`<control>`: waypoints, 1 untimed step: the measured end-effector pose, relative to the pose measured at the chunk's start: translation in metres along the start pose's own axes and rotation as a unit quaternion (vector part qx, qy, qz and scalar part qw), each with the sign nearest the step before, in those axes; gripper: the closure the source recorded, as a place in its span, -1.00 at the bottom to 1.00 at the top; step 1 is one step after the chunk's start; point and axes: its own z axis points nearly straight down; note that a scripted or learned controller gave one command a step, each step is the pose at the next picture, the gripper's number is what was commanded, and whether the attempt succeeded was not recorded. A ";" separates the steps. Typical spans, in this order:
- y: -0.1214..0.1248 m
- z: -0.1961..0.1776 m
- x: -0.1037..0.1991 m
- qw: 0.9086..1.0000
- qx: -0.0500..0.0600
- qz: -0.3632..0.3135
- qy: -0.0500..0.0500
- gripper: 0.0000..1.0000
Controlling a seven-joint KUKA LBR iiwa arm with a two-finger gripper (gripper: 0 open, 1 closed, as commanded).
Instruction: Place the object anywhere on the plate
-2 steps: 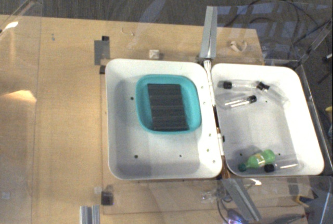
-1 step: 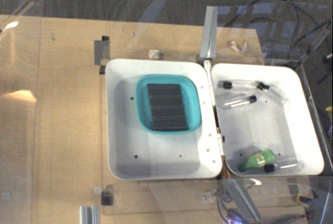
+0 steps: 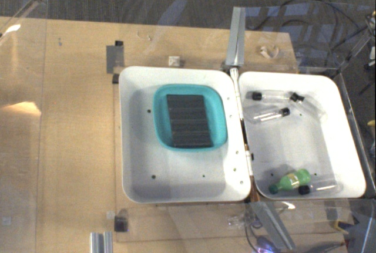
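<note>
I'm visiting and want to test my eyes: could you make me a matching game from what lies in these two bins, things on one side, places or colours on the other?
Things:
1. plate
2. green bottle
3. clear tubes
4. dark ridged pad

Descriptions:
A. near end of the right bin
B. far end of the right bin
C. lying on the plate
D. teal, in the left bin

Pairs: 1-D, 2-A, 3-B, 4-C

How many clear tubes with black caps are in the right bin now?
4, as far as I can tell. Three lie in the right bin's far half: one, one, one. The fourth lies near the front, beside the green object. Glare could hide more.
</note>
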 end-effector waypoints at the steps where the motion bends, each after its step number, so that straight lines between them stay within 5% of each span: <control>1: 0.000 -0.001 0.000 1.000 0.000 0.000 0.000 -1.00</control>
